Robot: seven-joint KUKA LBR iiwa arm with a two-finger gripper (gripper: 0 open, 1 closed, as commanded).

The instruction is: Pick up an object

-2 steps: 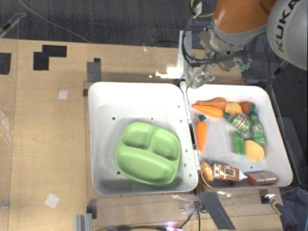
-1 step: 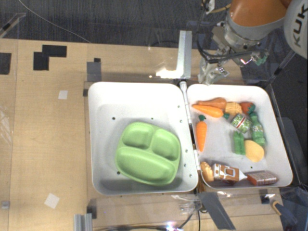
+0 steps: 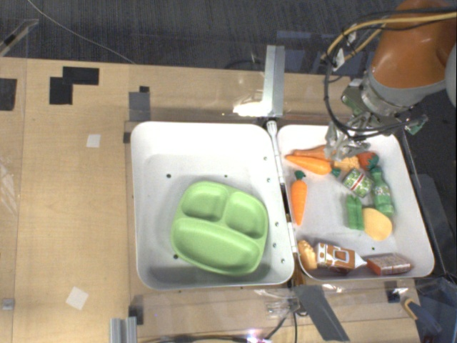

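My gripper (image 3: 341, 151) hangs low over the far part of the right bin (image 3: 414, 191), its tips just above the orange end of a carrot (image 3: 308, 161) and a small cluster of toy food (image 3: 360, 174). A second carrot (image 3: 298, 200) lies upright along the bin's left wall. Green pieces (image 3: 355, 213) and a yellow lemon-like piece (image 3: 378, 224) sit in the middle. A brown bottle (image 3: 332, 257) and a dark red block (image 3: 389, 264) lie along the near wall. Nothing shows between my fingers.
The left bin (image 3: 150, 156) holds a green sectioned plate (image 3: 218, 226). A metal post (image 3: 273, 84) stands behind the divider between the two bins. Cables loop over the arm's orange wrist (image 3: 410, 48) at the upper right.
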